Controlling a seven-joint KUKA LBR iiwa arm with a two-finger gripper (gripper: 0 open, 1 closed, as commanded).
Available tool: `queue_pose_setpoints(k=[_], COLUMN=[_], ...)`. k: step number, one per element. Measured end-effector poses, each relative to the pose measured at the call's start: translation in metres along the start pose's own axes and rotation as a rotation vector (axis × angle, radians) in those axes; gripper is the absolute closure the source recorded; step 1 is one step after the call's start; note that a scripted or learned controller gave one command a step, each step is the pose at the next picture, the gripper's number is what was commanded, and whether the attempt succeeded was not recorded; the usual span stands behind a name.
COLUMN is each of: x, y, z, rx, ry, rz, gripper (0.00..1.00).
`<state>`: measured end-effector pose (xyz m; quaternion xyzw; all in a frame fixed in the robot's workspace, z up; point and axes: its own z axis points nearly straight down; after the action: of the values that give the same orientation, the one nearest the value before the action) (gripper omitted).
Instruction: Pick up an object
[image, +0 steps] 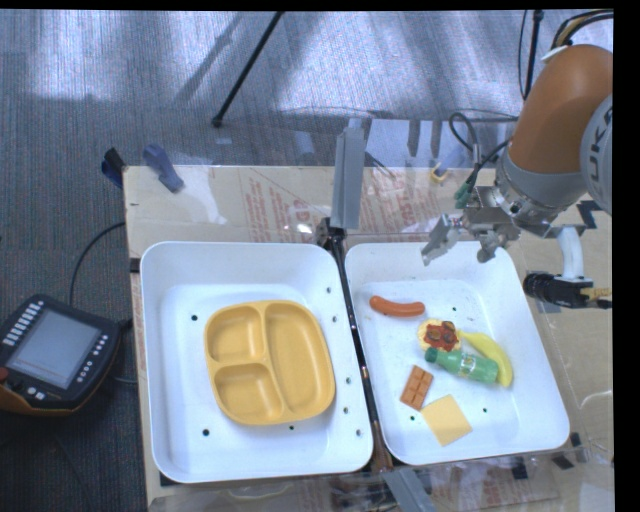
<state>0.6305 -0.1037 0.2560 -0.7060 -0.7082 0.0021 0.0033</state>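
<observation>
My gripper (463, 245) hangs open above the far edge of the right bin (540, 410), with nothing between its fingers. In that bin lie a hot dog sausage (397, 307), a small pizza piece (440, 334), a green bottle (462, 364) on its side, a yellow banana (494, 356), a brown chocolate bar (416, 387) and a yellow cheese slice (446, 419). The sausage is the nearest object, below and left of the gripper.
The left bin (170, 400) holds a yellow divided plate (268, 361). An upright grey post (347, 185) stands behind the seam between the bins. A teach pendant (50, 350) lies on the floor at left. Cables hang near the arm's wrist.
</observation>
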Motion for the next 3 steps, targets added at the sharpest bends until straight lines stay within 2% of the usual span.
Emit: queue_pose_setpoints(k=[1,2,3], x=[-0.003,0.007,0.005], y=[-0.012,0.001,0.004], z=[0.019,0.165,0.149], rx=[0.002,0.015,0.006], ry=[0.001,0.002,0.001], rz=[0.14,0.022,0.025], gripper=[0.0,0.0,1.0])
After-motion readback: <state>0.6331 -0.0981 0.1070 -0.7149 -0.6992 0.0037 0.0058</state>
